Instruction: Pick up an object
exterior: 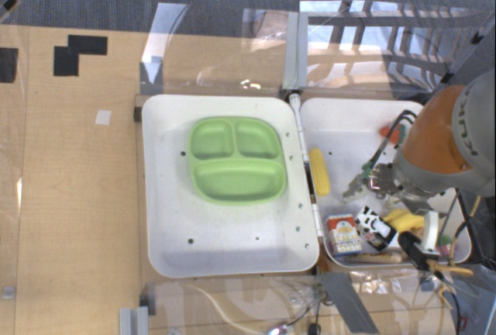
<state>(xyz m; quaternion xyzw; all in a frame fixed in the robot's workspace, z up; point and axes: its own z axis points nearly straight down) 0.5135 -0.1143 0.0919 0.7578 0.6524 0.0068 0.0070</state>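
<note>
small objects crowd the right bin (341, 118): a yellow corn cob (318, 171) lies along its left wall, a red-and-white packet (343, 233) and a black-and-white toy (375, 225) sit near the front edge beside a yellow piece (404, 218); the gripper (370, 183) hangs low over this bin, its state impossible to tell; a green divided plate (236, 159) rests mid left bin (167, 194).

A light wooden bench (70, 194) bears two shallow white bins, left bin (167, 248) beside right bin (341, 112).
</note>
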